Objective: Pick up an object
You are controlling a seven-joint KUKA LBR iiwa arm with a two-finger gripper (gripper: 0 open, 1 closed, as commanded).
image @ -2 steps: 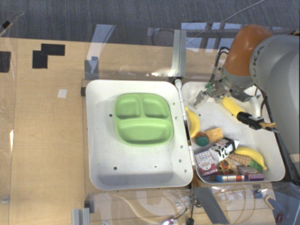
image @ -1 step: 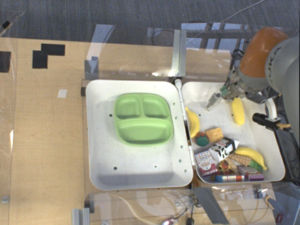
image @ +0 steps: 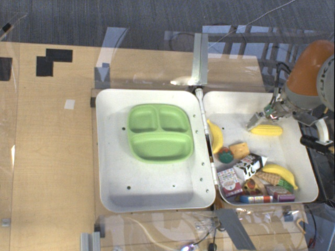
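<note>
Camera view gives you the wooden counter (image: 52, 140) first, then two white bins: the left bin (image: 112, 192) carries a green divided plate (image: 159, 132), the right bin (image: 235, 106) a heap of toys. Your arm (image: 314, 72) reaches in from the right, and the tool (image: 264, 116) hangs just above the yellow piece (image: 267, 131) near the bin's far side. You cannot tell how wide the tool stands, and nothing shows between its tips. Expect a miss: that piece looks smooth and rounded, so it may roll or skid aside. Grey carpet (image: 157, 4) lies beyond the counter.
</note>
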